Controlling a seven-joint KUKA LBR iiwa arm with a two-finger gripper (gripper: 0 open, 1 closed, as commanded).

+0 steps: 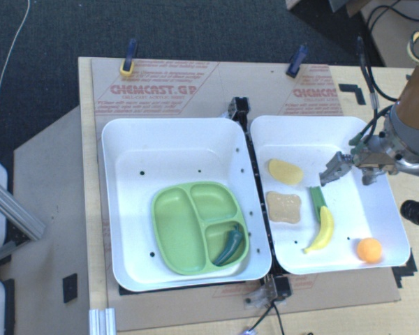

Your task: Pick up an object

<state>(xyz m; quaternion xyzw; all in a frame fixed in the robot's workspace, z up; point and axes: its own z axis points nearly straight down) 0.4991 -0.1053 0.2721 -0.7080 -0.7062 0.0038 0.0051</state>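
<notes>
Camera view: gripper (350, 166) hangs over the right bin (387, 208), above its upper middle. The claw's state I cannot tell from this angle; nothing shows between its tips. No object has been lifted; every candidate lies on a bin floor.

Risks, as judged from here:
- The green stick (316, 197) and the banana (321, 230) lie end to end, touching or nearly so. A descent between them could nudge both and catch neither.
- The yellow lump (285, 172) sits just beside the bread slice (284, 207); a closing claw may trap the edge of one and push the other away.
- The bread slice lies flat and low, so the tips may skid over it.
- The orange ball (369, 250) is near the bin's lower right corner and could roll away on contact.

Count: two white bins, the left bin (119, 187) included. One green divided plate (195, 225) in the left bin, with one dark green pepper (228, 248) in its lower right compartment. In the right bin: one yellow lump, one bread slice, one green stick, one banana, one orange ball.
</notes>
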